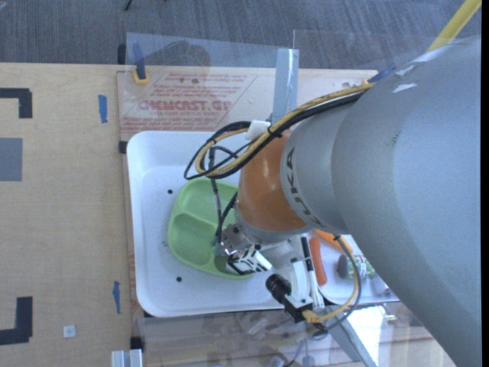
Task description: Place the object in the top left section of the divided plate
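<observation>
The arm's gripper (229, 258) hangs over the green divided plate (187, 220) in a white bin (149, 205); finger position cannot be told.

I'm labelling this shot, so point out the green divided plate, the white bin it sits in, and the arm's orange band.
green divided plate (187, 232): camera view, left compartment floor.
white bin (149, 205): camera view, bare floor left of plate.
orange band (263, 186): camera view, its rounded side.

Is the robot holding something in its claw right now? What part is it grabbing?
Cannot tell. The gripper sits low over the green plate, and the arm hides whatever may be between its tips.
</observation>
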Tool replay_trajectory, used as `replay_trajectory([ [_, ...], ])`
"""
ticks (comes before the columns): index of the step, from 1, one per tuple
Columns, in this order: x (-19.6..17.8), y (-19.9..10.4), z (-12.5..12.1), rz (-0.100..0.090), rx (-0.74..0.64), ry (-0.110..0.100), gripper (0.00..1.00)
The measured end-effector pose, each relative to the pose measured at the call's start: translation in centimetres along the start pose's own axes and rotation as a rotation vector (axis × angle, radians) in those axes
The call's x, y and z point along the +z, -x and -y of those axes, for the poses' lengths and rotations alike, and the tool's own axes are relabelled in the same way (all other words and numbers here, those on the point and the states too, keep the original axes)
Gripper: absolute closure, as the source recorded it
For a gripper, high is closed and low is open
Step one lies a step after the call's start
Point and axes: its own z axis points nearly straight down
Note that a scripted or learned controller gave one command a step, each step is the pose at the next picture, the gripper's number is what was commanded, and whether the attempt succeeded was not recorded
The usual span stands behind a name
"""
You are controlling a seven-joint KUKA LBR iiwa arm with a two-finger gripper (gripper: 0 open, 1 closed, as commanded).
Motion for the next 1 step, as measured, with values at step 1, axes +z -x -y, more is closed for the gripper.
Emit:
replay_trajectory([
  [1, -7.08, 0.89, 1.67, -0.025, -0.335, -0.035, 1.0],
])
